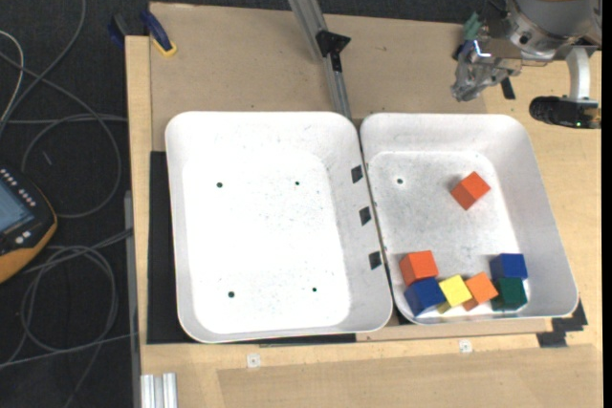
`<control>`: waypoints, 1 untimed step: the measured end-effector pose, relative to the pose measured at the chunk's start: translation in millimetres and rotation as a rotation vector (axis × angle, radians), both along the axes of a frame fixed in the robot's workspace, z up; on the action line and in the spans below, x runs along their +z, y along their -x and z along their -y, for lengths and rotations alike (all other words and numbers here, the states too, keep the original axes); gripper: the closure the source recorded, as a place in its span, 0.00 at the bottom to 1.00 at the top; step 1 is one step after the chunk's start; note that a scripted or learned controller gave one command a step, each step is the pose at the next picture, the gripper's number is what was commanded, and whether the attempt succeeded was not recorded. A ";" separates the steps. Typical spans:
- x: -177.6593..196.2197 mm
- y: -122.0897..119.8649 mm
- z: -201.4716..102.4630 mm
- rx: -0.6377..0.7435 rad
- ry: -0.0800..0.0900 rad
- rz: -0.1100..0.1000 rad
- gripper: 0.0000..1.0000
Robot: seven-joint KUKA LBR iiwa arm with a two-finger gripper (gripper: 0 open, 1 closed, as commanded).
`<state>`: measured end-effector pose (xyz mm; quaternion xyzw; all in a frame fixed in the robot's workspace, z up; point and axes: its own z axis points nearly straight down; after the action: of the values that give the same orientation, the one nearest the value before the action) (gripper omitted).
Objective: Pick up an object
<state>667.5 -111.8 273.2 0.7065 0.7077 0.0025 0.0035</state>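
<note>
Matt pale wooden bench (249,53); smooth white plastic bins (191,139), finely speckled; brushed metal rail (301,0); matt painted blocks (469,190).

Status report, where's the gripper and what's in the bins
Gripper up above the right bin's far rim, holding nothing seen. Lone orange block mid-bin, apart from the cluster at the near edge. Nothing in the way.

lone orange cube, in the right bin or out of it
In. The lone orange cube sits on the right bin floor, apart from the cluster.
</note>
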 end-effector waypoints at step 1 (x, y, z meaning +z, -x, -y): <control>-3.3 28.7 -47.3 0.003 -0.004 -0.011 1.00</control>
<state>638.8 -64.4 269.9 0.7053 0.7089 0.0001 -0.0018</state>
